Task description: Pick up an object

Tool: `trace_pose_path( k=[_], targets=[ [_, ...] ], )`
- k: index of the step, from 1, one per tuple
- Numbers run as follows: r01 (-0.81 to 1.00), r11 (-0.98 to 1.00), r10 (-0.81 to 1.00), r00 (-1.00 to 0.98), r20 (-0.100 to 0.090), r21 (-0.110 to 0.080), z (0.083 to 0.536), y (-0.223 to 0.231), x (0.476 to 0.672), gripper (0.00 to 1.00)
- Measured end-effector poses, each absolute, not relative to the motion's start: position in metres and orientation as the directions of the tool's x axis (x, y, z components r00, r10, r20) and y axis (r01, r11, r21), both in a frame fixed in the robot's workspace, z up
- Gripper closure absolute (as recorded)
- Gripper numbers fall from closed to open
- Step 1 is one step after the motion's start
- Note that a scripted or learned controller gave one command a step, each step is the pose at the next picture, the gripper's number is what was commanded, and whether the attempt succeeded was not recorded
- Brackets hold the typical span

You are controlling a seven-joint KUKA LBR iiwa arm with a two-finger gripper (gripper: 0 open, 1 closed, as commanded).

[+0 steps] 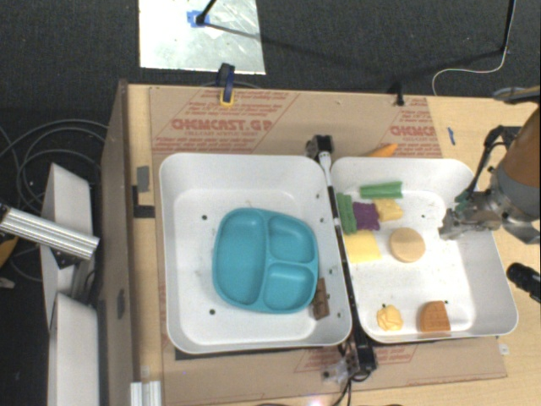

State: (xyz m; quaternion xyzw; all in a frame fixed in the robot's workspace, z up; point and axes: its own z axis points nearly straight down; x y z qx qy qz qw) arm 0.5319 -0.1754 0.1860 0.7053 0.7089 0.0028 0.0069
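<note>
My gripper (pixel 454 223) hangs over the right side of the right bin (pixel 473 271), with the arm coming in from the right edge. It is a little right of a tan round disc (pixel 407 245) and apart from it. Left of the disc lies a yellow block (pixel 362 247). Toward the bin's back sit a green block (pixel 380 190), a purple piece (pixel 366 216), a small yellow piece (pixel 390 211) and a green stick (pixel 346 212). Near the front edge rest a small yellow-orange item (pixel 389 317) and a brown toast-like piece (pixel 434 316).
The left bin (pixel 190 227) holds a blue divided plate (pixel 266 260) and a brown piece (pixel 321 299) by its right wall. An orange carrot-like thing (pixel 382 150) lies on the cardboard behind the right bin. Cables run along the bench's far right.
</note>
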Motion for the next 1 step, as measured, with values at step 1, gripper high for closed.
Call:
trace_pose_path(
  k=[1],
  targets=[
    [1.000,0.014,1.000,-0.014,0.001,0.010,0.2030,-0.1047,0.6055,1.00]
  ],
)
